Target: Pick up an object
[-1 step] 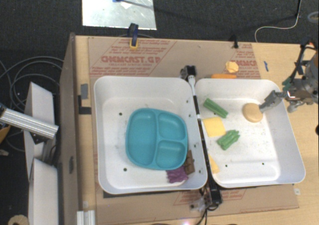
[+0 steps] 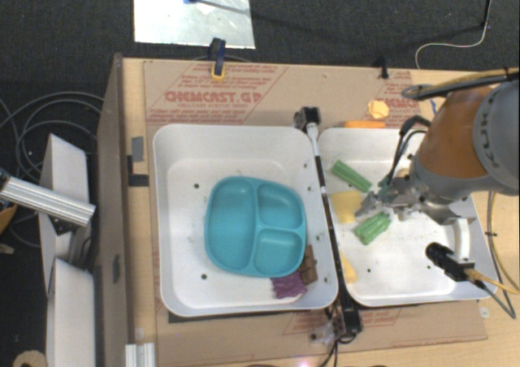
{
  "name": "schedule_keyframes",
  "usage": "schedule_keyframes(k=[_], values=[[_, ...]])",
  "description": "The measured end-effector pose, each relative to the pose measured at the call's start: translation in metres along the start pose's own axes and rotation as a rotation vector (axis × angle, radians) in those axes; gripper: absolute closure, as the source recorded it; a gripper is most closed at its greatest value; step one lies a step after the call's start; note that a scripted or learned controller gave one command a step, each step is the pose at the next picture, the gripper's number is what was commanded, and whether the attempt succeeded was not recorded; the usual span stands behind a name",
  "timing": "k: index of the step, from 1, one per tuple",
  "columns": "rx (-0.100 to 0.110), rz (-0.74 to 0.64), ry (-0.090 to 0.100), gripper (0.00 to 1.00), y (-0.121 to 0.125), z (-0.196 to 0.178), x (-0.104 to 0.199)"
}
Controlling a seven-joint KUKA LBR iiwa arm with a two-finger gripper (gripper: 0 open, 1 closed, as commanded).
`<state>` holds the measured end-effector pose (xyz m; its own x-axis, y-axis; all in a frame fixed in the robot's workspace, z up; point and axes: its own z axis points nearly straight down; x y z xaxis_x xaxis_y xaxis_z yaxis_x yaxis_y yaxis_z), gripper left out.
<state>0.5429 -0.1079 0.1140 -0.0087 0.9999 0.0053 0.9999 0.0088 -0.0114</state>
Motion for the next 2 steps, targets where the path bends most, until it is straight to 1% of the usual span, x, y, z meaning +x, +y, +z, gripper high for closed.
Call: schedule_keyframes(k=[1,2], values=[[-0.01,0.008,-0.004,0.0,-0.018,0.032,0.001],[-0.015,0.007,-0.005,1.0,-0.017,0.019,0.001]])
